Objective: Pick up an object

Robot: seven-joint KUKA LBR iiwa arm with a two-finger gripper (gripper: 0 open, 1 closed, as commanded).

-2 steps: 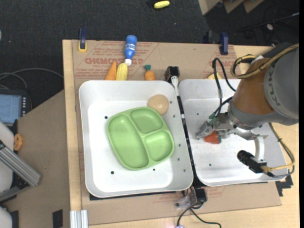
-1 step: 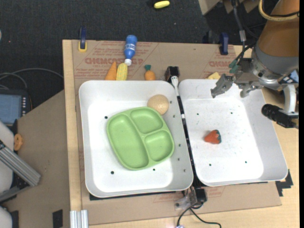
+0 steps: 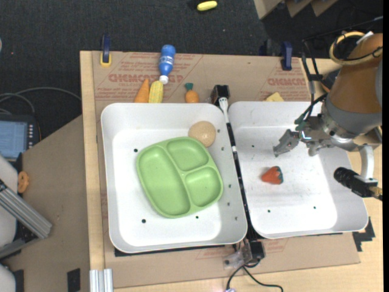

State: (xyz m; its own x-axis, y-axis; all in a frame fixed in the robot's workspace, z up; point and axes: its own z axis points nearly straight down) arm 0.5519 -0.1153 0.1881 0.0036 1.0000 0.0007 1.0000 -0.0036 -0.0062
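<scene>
1. The nearest candidate for picking is a small red strawberry-like toy [image 3: 272, 175], with a touch of green at its top, lying alone on the floor of the right bin [image 3: 316, 215] near the bin's middle – well apart from every wall.
2. The gripper [image 3: 298, 140] hangs above and to the right of the red toy, near but not touching it. Its fingers look spread apart, one prong reaching down-left toward the toy, and nothing sits between them – it holds nothing.
3. My judgement: the step in hand is the approach. To do it well the gripper should centre over the toy before descending, so the fingers straddle it rather than land on top. The toy is small and rounded, so a closing that is off-centre would likely squirt it sideways across the smooth bin floor.
4. The open space around the toy helps: no wall or neighbour blocks either finger, so any closing direction seems workable.
5. The left bin [image 3: 118, 181] holds a green divided plate [image 3: 179, 175] and, touching the plate's upper edge, a round beige ball-like object [image 3: 202, 132]. These lie farther from the gripper and the plate would be awkward for two fingers.
6. Beyond the bins, on the cardboard at the far side, lie a toy corn cob [image 3: 156, 91], a small carrot [image 3: 191, 94] and a blue-and-white bottle [image 3: 166, 61]
</scene>
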